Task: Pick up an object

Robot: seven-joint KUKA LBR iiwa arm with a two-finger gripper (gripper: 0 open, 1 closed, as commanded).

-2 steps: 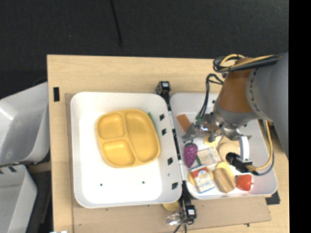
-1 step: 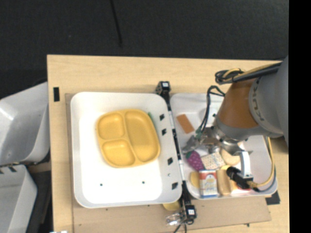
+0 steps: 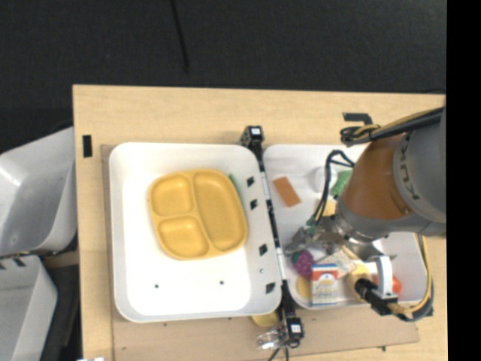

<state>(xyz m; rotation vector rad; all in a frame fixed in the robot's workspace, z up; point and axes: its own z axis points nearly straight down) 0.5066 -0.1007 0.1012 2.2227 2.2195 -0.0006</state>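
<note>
At the near end of the right bin, a small white-and-red carton is seen beside a purple toy, just under the gripper, whose open or closed state cannot be told. The carton is judged light, stiff and easily crushed, and is best taken across its narrow flat sides. Farther back, an orange-brown flat piece is seen lying apart.
</note>
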